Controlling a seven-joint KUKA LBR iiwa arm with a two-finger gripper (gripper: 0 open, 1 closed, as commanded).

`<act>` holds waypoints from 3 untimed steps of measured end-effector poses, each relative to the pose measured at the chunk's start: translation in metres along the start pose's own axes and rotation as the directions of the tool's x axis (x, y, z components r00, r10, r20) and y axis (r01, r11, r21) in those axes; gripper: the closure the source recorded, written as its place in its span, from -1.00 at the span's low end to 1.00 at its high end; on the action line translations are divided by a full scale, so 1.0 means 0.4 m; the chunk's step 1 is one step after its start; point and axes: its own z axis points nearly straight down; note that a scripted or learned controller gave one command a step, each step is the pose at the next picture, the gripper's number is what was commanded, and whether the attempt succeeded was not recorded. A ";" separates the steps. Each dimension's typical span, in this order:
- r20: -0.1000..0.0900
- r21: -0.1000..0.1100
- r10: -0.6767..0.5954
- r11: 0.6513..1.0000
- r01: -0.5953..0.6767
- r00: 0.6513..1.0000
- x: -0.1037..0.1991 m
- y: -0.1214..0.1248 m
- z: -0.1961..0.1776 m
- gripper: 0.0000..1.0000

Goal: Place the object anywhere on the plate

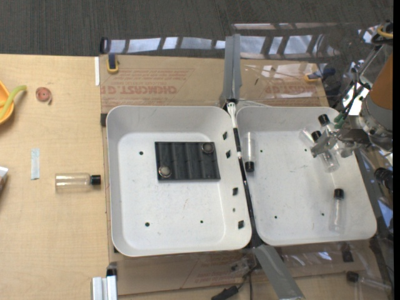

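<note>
While my tool [326, 144] hangs over the upper right of the right bin [281, 230] with a clear vial [329, 158] seemingly between its fingers, I judge the grip marginal: smooth round plastic could slip or roll free on the carry across the divider. Target is the dark ribbed plate [186, 161] in the left bin [125, 230]; its ridges and two small round pieces [164, 171] may tip a vial off. Two more black-capped vials [337, 208] lie in the right bin, another vial [76, 180] on the counter [50, 242].
</note>
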 end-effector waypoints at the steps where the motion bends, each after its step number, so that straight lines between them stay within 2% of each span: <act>1: 0.002 -0.003 -0.199 0.980 0.199 0.980 0.103 0.263 -0.066 1.00; 2: 0.001 -0.002 -0.271 0.963 0.271 0.963 0.160 -0.031 -0.032 1.00; 3: 0.000 0.001 -0.331 0.944 0.331 0.944 0.295 -0.199 0.045 1.00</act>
